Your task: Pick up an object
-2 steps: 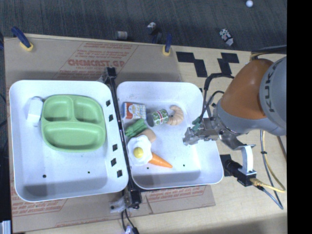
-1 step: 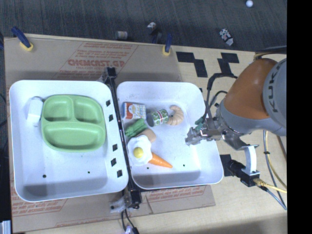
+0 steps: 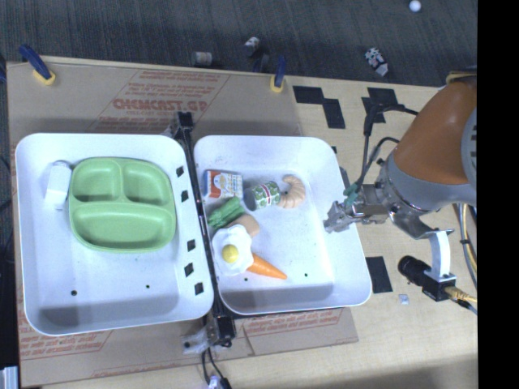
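- Most of the arm (image 3: 438,148) is cut off at the right of the camera view; only the orange band and the grey wrist are seen.
- The gripper (image 3: 339,217) is seen at the right rim of the right bin (image 3: 345,278), small and partly blurred; whether it is spread or closed cannot be told.
- Nothing is seen held in the gripper.
- The toy carrot (image 3: 266,267) is found in the right bin, near the front; its long axis runs left to right, with the tip pointed right and slightly toward the front.
- A toy fried egg (image 3: 233,250) is laid just left of the carrot, touching its thick end.
- A green vegetable piece (image 3: 225,212) is partly tucked under something pinkish (its identity is hard to make out).
- A small carton (image 3: 221,184), a little green-labelled bottle (image 3: 264,194) lying on its side, and a curved tan piece (image 3: 295,191), perhaps a croissant, are lined up along the rear.
- In the left bin (image 3: 40,298), a green divided plate (image 3: 123,203) is set, with a white object (image 3: 57,185) beside its left edge.
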Robot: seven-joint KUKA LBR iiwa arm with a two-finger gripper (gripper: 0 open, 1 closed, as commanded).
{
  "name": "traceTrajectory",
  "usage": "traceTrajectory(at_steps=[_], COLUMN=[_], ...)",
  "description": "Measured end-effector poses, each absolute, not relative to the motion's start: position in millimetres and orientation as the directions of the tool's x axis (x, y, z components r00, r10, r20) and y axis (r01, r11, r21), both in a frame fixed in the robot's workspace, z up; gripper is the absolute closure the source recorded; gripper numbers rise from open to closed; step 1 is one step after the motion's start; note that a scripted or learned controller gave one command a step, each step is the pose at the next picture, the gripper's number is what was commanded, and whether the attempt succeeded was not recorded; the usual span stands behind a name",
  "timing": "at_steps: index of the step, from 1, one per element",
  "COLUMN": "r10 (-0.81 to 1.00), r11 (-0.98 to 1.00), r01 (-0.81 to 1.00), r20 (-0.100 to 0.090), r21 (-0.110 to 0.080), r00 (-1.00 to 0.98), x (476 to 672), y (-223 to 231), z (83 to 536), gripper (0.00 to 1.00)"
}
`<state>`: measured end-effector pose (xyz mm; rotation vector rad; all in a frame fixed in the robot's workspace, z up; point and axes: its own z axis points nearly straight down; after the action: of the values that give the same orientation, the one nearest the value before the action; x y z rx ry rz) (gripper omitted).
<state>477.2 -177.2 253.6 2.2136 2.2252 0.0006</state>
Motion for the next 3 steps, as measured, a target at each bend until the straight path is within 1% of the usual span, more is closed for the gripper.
traceTrajectory(at_steps=[1,2,3], r10=[1.000,1.000,1.000], r11=[0.006,0.006,0.006], r01=[1.000,1.000,1.000], r20=[0.000,-0.001,0.000], r21=[-0.002,0.002,-0.003], r00=[-0.006,-0.006,-0.006], x=[476.5,477.6,476.2], y=[-184.6,-176.9,-211.5], z=[225.0,240.4,217.8], gripper=[1.00,1.00,1.00])
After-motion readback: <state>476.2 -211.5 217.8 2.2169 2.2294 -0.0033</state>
